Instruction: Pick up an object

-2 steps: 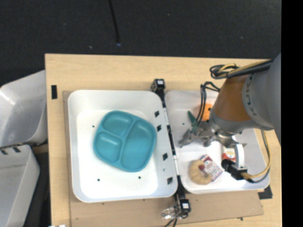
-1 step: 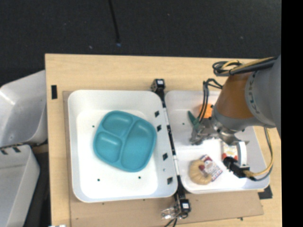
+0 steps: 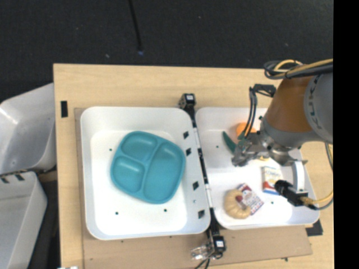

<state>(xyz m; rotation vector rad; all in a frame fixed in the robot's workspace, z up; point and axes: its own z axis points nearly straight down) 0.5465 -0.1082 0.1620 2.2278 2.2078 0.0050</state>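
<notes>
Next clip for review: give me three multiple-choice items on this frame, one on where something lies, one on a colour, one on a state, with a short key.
1. Where does the divided plate lie?
A. In the left bin
B. In the right bin
C. On the bare bench beside the bins

2. What colour is the divided plate?
A. Red
B. Blue-green
C. Yellow

3. How does the round tan object with a printed label stand toward the gripper?
A. Lifted clear above the bench
B. Carried over the left bin
C. Lying on the right bin's floor, apart from the gripper

Key:
1 A, the plate sits in the middle of the left bin.
2 B, its whole surface is blue-green.
3 C, it rests near the bin's front edge while the gripper hovers farther back, near a green and an orange item.
</notes>
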